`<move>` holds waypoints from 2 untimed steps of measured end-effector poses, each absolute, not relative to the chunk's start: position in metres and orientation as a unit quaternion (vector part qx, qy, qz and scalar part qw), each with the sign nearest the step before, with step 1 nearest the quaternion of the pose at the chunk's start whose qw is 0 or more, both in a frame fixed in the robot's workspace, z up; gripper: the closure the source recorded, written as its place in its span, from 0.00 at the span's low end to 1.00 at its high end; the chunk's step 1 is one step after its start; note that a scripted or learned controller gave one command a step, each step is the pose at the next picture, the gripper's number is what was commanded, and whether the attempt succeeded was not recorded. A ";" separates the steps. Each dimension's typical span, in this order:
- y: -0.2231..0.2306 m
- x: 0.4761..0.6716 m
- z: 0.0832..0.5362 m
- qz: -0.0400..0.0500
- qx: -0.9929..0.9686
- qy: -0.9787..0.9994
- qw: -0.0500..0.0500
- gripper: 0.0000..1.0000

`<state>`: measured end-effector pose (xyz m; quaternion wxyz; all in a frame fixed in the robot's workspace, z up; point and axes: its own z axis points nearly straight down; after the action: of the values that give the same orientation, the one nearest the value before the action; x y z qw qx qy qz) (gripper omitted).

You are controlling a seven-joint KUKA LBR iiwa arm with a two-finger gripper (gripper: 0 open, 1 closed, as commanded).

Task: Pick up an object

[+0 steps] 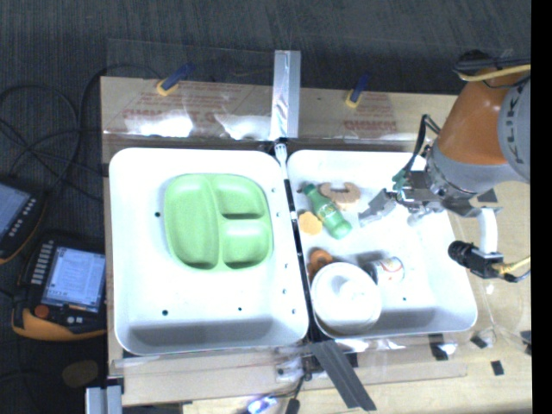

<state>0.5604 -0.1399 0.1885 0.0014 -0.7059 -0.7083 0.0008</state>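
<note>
- Hand (385, 203): 1, right-center of frame, over upper part of right bin (431, 304). Fingers point left, toward the bottle. Can't tell if spread or pressed together; nothing visibly between them.
- Arm (483, 136): 1, grey w/ orange band, enters from upper right, wrist above right bin's upper right corner.
- Green bottle (327, 210): 1, lying tilted in upper left of right bin, just left of hand, apart from it.
- Tan ring-like item (343, 194): 1, touching/just beside bottle's upper right side.
- Orange-yellow piece (309, 223): 1, just left of bottle's lower end, near the divider betw. bins.
- Brown-orange item (320, 257): 1, below that, at upper left edge of the white bowl.
- White bowl (345, 296): 1, round, lower left of right bin.
- Small dark/clear item (385, 268): 1, right of bowl's top, center of right bin; too small to ID.
- Left bin (138, 317): 1, holds 1 green divided tray (217, 220) w/ 3 compartments, upper-center of the bin.
- Bins: 2 total, side by side on bench (129, 110).
- Clamps: 2, blue-yellow, along top edge of bench, 1 upper left (173, 78), 1 upper center-right (355, 93).
- Handheld screens at far left of frame, off bench: 2 – lower one (65, 283), 1 more partly cut by edge (15, 218).
</note>
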 end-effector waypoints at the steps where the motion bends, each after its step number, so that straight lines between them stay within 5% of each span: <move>1: -0.182 0.519 0.089 -0.002 -0.689 -0.725 -0.004 0.00; 2: -0.172 0.565 0.110 0.001 -0.709 -0.705 0.001 0.00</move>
<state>0.5653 -0.1720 0.1105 0.0011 -0.7088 -0.7054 0.0010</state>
